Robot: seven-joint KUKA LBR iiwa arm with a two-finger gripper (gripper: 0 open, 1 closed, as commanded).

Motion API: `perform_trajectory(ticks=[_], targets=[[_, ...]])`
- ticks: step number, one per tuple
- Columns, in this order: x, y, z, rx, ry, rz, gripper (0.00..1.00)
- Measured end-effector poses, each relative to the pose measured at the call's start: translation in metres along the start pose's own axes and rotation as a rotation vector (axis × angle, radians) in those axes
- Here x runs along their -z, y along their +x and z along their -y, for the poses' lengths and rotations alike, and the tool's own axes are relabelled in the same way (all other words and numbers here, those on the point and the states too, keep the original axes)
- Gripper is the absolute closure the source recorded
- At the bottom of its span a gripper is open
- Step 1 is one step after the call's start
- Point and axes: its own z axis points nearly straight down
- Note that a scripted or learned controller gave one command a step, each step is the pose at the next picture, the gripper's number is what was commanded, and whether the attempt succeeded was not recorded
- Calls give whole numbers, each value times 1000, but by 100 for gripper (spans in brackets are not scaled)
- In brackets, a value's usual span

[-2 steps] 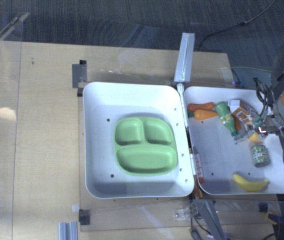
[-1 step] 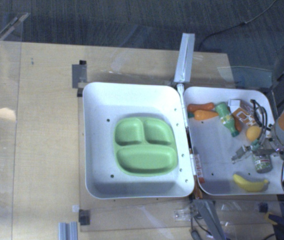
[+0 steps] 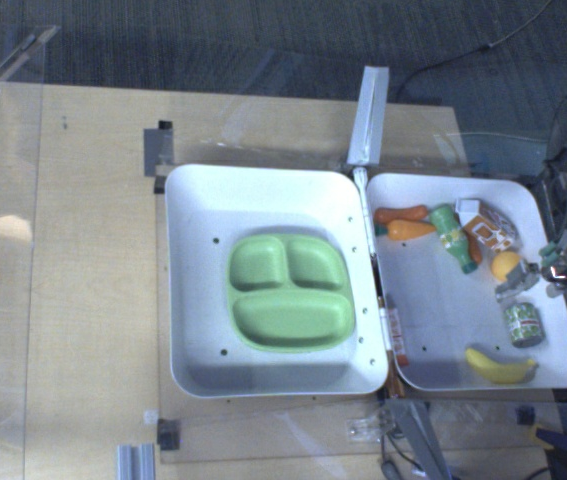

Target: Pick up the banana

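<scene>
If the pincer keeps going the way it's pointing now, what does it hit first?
The pincer points left over the right bin; likely bare floor first. The banana lies off that line, though depth is unclear.

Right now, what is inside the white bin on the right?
The right bin holds a banana near its front edge, a small can, a green bottle, carrots, a snack packet and a yellow fruit. The gripper covers whatever lies beneath it.

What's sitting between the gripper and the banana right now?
A green can lies in the right bin between the gripper above it and the banana at the bin's near edge. It sits slightly to the side, so a descent just left of it looks possible.
</scene>
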Motion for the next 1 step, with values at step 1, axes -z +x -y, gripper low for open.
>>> perform_trajectory(ticks=[1], targets=[[-114, 8, -32, 5, 1, -1, 0]])
